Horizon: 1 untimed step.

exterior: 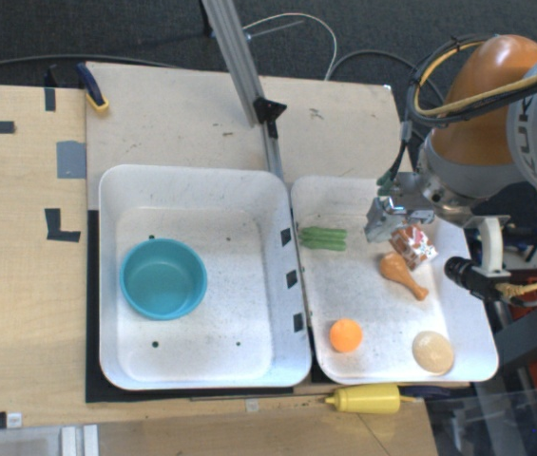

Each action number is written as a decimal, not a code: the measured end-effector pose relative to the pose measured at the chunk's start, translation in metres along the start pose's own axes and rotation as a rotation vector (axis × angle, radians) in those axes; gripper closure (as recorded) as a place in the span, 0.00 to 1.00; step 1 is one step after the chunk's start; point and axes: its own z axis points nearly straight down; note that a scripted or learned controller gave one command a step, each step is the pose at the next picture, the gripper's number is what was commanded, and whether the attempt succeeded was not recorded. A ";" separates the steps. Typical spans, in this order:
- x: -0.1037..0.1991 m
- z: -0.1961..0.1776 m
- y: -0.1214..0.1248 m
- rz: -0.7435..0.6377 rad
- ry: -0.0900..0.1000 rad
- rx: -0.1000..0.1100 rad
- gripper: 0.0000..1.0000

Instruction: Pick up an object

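On the worktop [182, 131] sit two white bins. All places below are told from the right bin [344, 388]. To its left stands the left bin [116, 359], with a blue bowl [163, 278] inside. At its top right edge the gripper [389, 218] hangs low; I cannot tell how it stands or if it has hold of a thing. Inside, just under the gripper, lies a red and white wrapped thing [414, 244], touching a toy drumstick [403, 275]. I think the gripper should drop straight onto one thing only. Green beans [322, 238], a cream ball [432, 351] and an orange ball [346, 335] lie apart.
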 end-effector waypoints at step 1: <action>0.049 0.000 -0.004 0.000 0.000 0.000 1.00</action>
